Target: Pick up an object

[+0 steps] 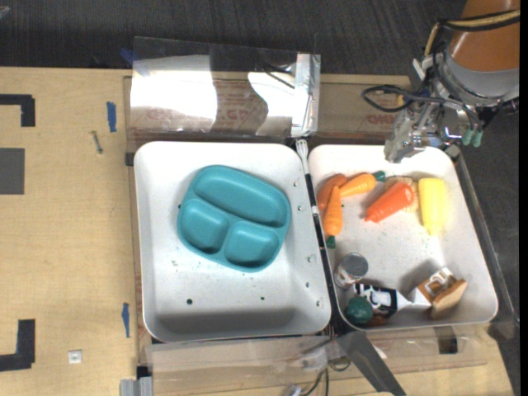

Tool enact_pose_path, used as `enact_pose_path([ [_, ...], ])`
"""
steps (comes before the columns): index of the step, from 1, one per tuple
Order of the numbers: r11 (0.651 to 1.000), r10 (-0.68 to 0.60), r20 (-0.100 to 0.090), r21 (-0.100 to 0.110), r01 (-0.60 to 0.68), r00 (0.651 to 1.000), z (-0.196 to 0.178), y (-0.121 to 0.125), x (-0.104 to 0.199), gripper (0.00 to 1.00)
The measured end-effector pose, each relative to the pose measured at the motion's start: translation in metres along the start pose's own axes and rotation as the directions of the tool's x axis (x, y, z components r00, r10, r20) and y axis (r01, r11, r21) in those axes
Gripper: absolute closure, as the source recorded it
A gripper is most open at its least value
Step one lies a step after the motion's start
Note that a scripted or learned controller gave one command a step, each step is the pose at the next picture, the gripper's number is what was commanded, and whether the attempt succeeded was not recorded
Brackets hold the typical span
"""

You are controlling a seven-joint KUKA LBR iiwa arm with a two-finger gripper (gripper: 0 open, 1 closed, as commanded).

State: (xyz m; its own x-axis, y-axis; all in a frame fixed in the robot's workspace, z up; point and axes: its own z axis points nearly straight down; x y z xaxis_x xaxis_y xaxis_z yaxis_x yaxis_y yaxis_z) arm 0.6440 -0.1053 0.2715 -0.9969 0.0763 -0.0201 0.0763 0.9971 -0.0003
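Observation:
My gripper hangs over the back rim of the right bin, near its far corner, with nothing seen in it. Just in front of it lie an orange carrot and a redder carrot, with a yellow corn-like piece to their right. Another orange carrot lies along the bin's left wall. Toward the front sit a small grey round lid, a black-and-white toy, a green ball and a brown wooden toy.
The left bin holds a teal divided plate. Clear plastic and cardboard stand behind the bins. Cables trail near the wrist at the back right.

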Motion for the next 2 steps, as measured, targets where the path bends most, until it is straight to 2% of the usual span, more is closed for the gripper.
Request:
enact_pose_path([
  [1,1.000,0.001,-0.012,-0.001,-0.001,1.000,0.006,0.000,0.002,0.00],
  [2,0.992,-0.129,-0.026,-0.005,0.129,0.991,0.141,-0.041,0.038,0.00],
])
